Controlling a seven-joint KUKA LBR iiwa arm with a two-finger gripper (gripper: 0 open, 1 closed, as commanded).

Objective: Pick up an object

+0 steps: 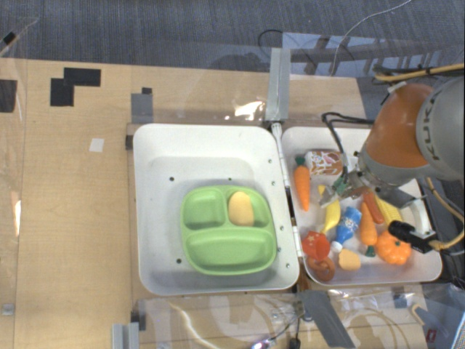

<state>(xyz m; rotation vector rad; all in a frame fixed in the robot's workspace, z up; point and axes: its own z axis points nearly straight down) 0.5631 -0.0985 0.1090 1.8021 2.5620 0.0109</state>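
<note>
The right bin (290,147) holds a heap of toy foods. Among them are an orange carrot (301,184), a brown-labelled can (325,163), a yellow banana (331,215), a blue bottle (349,224) and a red tomato (316,244). An orange pumpkin (393,249) and a yellow corn cob (389,211) lie further right. My gripper (344,188) is low in this bin, just above the banana and right of the carrot. The orange band of the arm (398,133) hangs over the bin's right part and hides what lies beneath it.
The left bin (156,195) holds a green divided plate (225,246) with a yellow egg-shaped toy (241,209) in its upper right compartment. A metal divider (277,86) runs between the bins at the back. Cables (341,118) trail behind the right bin.
</note>
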